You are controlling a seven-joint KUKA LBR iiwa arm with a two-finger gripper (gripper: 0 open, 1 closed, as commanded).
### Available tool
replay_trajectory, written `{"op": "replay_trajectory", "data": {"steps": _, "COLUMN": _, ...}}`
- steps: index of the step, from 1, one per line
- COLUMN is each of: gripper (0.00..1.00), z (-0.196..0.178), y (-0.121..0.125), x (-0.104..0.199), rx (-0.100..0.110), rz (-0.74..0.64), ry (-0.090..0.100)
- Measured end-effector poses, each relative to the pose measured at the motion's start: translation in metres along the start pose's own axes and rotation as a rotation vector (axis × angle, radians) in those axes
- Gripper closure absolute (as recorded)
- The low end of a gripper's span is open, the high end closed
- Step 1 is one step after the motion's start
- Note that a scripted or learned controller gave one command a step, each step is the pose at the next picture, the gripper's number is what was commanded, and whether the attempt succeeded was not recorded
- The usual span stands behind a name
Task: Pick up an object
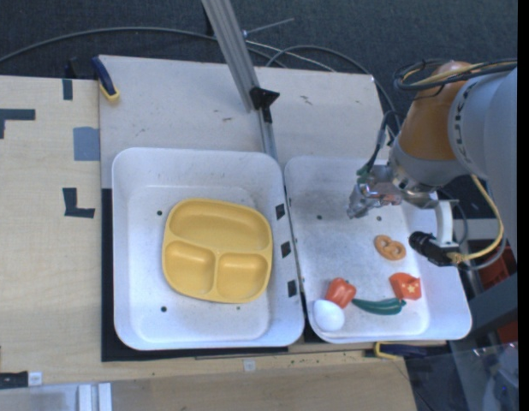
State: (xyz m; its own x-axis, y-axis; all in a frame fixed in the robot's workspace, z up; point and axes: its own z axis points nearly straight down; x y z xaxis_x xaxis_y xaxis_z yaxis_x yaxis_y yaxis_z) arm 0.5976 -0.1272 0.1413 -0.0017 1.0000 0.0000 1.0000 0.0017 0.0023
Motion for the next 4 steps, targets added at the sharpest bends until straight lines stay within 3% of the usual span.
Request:
{"op": "replay_trajectory", "data": {"steps": 2, "gripper": 1.0, "z": -0.113, "y": -0.009, "x": 0.001, "rx": -0.002, "rz": 0.0, "ry": -0.001}}
{"op": "replay_trajectory", "data": {"steps": 4, "gripper": 1.0, "z": -0.105, "y": 0.007, "x": 0.104, "rx": 0.005, "rz": -0.005, "ry": 0.001}}
